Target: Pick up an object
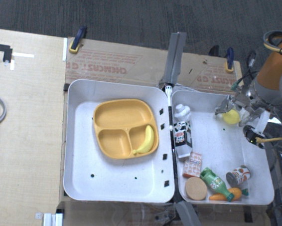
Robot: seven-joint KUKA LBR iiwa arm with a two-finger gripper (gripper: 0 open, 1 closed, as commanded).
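Observation:
My gripper (234,112) is at the far right corner of the right bin (213,137), below the orange-banded wrist. A small round yellow fruit (231,117) sits between its fingers, one finger (222,106) on its left and the other on its right. The gripper is shut on the fruit, which looks to be held just above the bin floor near the back wall. Other loose objects lie lower in the same bin, apart from the gripper.
The right bin holds a white bottle (182,111), a dark carton (182,137), a small red box (193,165), a tan disc (196,189), a green bottle (216,182), a carrot (225,196) and a can (238,174). In the left bin (77,143) lies a yellow divided plate (117,120) with a banana (147,141).

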